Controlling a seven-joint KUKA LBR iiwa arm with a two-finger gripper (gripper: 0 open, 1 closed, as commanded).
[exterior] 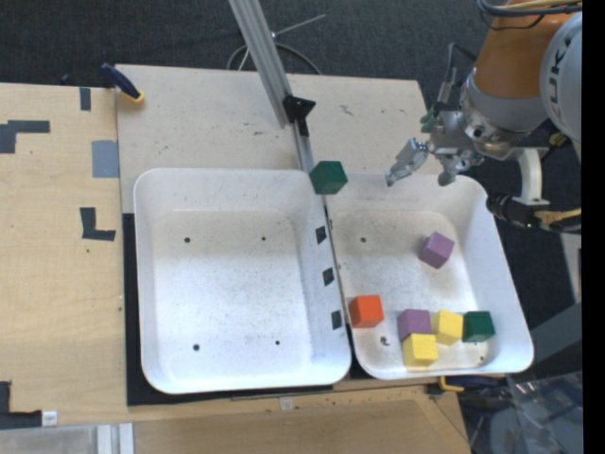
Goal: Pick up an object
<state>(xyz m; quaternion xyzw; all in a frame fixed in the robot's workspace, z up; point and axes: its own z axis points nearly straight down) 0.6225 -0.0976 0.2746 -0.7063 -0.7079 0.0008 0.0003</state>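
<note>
Gripper hangs over the far edge of the right-hand shallow white bin, above the rim, nothing between its fingers. They appear spread fairly wide, though the slant view makes the gap hard to judge.

Candidate objects:
- small purple cube, alone, mid-bin, nearest the gripper, well apart from the rest.
- cluster along the near edge: orange cube beside the divider wall, second purple cube, two yellow cubes, dark green cube; several touching.
- another dark green cube, perched on the far end of the rim between the right bin and the left-hand white bin.

Risks: in the cluster, fingers would likely land on a neighbour and shove rather than close. The rim cube could get knocked off. The lone purple cube looks safest.

Orientation: cubes, no long axis. The lone purple one sits turned, faces skewed to the bin walls; an unaligned grasp may catch corners and twist it out.
</note>
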